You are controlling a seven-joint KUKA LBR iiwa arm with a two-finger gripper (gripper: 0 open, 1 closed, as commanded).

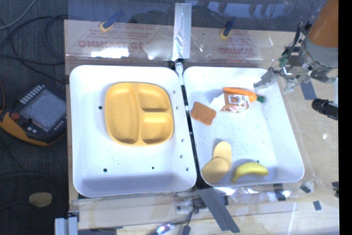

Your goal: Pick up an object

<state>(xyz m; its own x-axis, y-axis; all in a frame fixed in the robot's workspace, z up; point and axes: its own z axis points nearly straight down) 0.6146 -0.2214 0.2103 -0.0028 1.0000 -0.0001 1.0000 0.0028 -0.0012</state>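
Note:
The right bin (278, 137) holds several objects. An orange carrot (239, 92) lies at the back, touching a white packet with red print (236, 103). A flat orange-brown piece (203, 113) rests near the bin's left wall. Toward the front lie a pale yellow two-lobed piece (218, 161) and a yellow banana (250, 171). My gripper (280, 73) hangs over the right bin's back right corner, to the right of the carrot and apart from it. Nothing is visibly held.
The left bin (88, 135) carries a yellow divided tray (138, 113). A raised ridge (187, 118) separates the bins. A clear plastic sheet with blue and yellow clips lies behind them. A teach pendant (34, 114) and cables sit on the floor at left.

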